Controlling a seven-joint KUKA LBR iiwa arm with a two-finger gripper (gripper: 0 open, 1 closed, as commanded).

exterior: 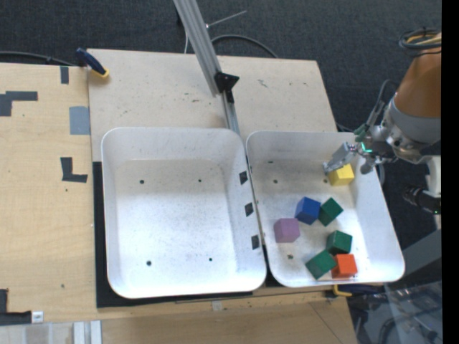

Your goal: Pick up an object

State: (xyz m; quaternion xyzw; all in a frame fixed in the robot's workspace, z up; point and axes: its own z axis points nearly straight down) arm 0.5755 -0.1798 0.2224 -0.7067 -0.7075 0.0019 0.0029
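The gripper (340, 165) sits low over the right bin (373, 213), toward its 1 o'clock corner, with the grey arm (416, 113) reaching in from 3 o'clock. A yellow block (343, 175) lies right at the gripper's tip, touching or nearly touching the metal fingers. Whether the fingers are clenched on it or released is something I cannot tell; the block seems to lie just below and beside the tip, and I cannot tell whether it sits between them.

The other candidates lie toward the bin's 6 o'clock half: a blue block (308, 210) touching a dark green block (330, 211), a pale purple block (287, 229) at 9 o'clock of them, and near the front wall a cluster of two more green blocks (338, 241) (320, 264) and an orange block (346, 265). The left bin (115, 213) holds no blocks.

My judgement: the approach is done and the yellow block is the target, but no grasp is confirmed. Closing securely and lifting clear of the bin floor remain.
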